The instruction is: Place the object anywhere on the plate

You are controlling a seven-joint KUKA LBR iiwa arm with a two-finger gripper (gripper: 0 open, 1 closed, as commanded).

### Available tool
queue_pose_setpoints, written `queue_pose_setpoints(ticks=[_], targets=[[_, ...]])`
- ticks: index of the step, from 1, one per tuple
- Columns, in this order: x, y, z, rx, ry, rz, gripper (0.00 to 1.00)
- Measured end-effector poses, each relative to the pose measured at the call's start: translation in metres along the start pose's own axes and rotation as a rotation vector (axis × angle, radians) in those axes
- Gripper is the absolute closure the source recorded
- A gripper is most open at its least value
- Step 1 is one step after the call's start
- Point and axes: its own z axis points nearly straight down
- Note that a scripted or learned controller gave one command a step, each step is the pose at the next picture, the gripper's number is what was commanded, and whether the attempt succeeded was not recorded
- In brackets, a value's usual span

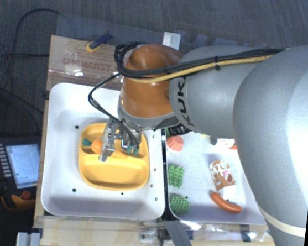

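Left white bin point(63, 136): holds one yellow plate point(115, 172), rounded-square, lying flat near the bin's middle. On the plate's upper-left part, a small orange object point(94, 146) with a bit of teal beside it, likely a toy food piece; whether it rests on the plate or is pinched in the tool cannot be told from here. Gripper point(115, 145): hanging directly over the plate's upper half, fingers pointing down, partly covering that orange piece; their opening cannot be told. Arm: grey, orange band point(146, 82) above the wrist, reaching in over the divider between the bins. Right white bin point(243, 211): two green knobbly toys point(176, 176), a red sausage-like toy point(225, 203), a brown-and-white pastry-like piece point(221, 174), a pinkish piece point(175, 143) near the divider. Step judged: the placing stage, tool at the plate. Next move would call for a clean release, if not yet made, then a straight lift clear without dragging the piece off the plate.
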Motion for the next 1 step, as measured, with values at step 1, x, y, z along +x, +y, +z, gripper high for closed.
queue_pose_setpoints(ticks=[1], targets=[[0.0000,0.0002,-0.0001,-0.001,0.000,0.000,0.00]])
